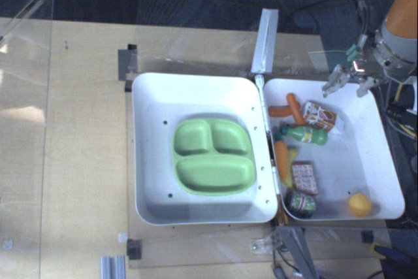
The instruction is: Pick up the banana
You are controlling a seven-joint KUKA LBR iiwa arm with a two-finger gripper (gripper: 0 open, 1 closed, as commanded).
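A thin yellow-green strip (pixel 292 155) lies in the right bin (pixel 385 160), squeezed between the orange carrot (pixel 281 163) and the red-brown box (pixel 304 178). It may be the banana, but most of it is hidden. My gripper (pixel 348 83) hangs over the far rim of the right bin, up and to the right of that strip and well apart from it. It is open, fingers spread, with nothing between them.
The right bin also holds a red sausage (pixel 294 108), a small carton (pixel 320 115), a green bottle (pixel 304 135), a dark can (pixel 300 204) and a yellow round fruit (pixel 359 204). A green divided tray (pixel 214 155) lies in the left bin (pixel 150 140).
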